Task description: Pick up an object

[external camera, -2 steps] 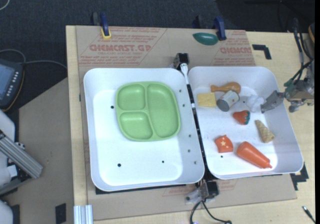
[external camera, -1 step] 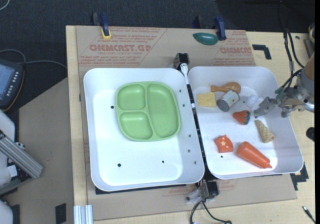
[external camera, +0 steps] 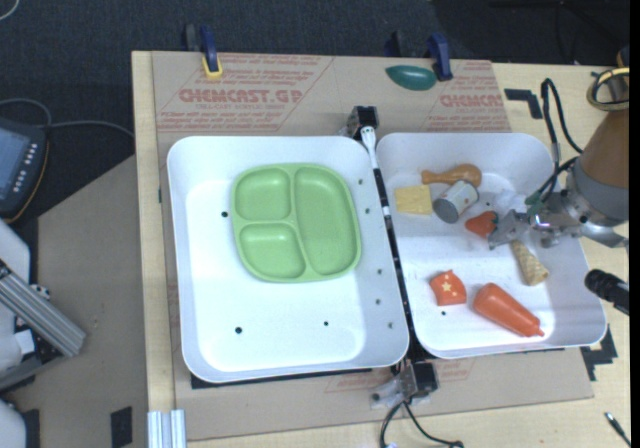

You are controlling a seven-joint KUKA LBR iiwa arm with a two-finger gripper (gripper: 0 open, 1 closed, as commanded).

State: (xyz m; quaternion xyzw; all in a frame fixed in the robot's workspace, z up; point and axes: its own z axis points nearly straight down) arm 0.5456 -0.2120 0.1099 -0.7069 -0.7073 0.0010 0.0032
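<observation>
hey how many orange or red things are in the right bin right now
3. A carrot-like cone lies near the front edge, a small orange block sits just left of it, and a red piece lies mid-bin beside the gripper, which may hide more.

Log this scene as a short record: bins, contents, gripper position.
left bin: green divided plate
right bin: wooden peg, yellow block, grey cylinder, red piece, tan stick, orange cube, carrot
gripper: low over the right bin, beside the red piece
grasp: nothing seen between the fingers
bench: teal item behind the right bin
</observation>
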